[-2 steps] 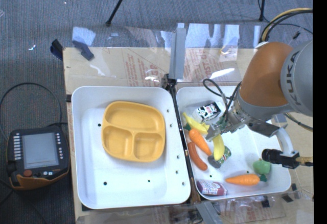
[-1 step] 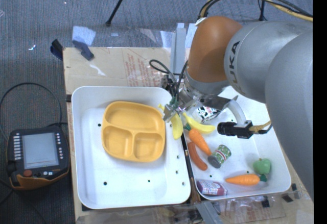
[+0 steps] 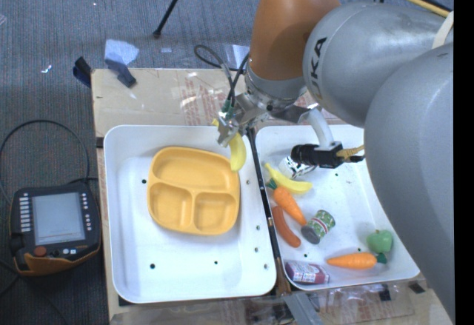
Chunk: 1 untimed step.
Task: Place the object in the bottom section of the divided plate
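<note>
A yellow divided plate [image 3: 189,177] lies in the left bin [image 3: 126,242], with one wide section at the back and two smaller sections toward the front. My gripper [image 3: 227,129] hangs over the plate's back right corner, near the wall between the two bins. It is shut on a yellow banana [image 3: 237,154], which hangs down from the fingers just above the plate's right rim. The grey arm with its orange band covers the back of the right bin.
The right bin [image 3: 348,201] holds a second banana [image 3: 290,181], two carrots [image 3: 290,206] [image 3: 354,260], a reddish sausage [image 3: 286,227], a small can [image 3: 319,226], a green fruit [image 3: 380,240] and a red-white packet [image 3: 306,272]. A teach pendant [image 3: 53,223] lies left of the bench.
</note>
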Motion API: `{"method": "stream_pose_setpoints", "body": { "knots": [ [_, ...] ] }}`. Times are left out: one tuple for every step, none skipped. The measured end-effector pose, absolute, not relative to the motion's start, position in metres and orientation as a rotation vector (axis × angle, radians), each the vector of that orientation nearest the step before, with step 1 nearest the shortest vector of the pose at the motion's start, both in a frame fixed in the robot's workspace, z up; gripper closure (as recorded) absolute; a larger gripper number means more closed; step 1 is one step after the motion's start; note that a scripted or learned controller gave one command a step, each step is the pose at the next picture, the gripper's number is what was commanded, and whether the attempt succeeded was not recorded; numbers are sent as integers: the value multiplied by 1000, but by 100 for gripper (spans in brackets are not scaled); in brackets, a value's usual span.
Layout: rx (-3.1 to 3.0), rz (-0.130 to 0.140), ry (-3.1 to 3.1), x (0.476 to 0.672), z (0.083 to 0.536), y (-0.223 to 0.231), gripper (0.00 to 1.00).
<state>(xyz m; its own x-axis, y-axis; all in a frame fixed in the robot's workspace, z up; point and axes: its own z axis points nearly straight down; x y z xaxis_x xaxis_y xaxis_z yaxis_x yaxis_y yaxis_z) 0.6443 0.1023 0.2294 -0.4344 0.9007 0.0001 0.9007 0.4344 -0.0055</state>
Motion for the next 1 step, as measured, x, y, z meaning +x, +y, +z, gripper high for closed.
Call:
{"method": "stream_pose_setpoints", "body": {
  "knots": [
    [-1668,7,-2658,644,229,103,0]
  ]
}}
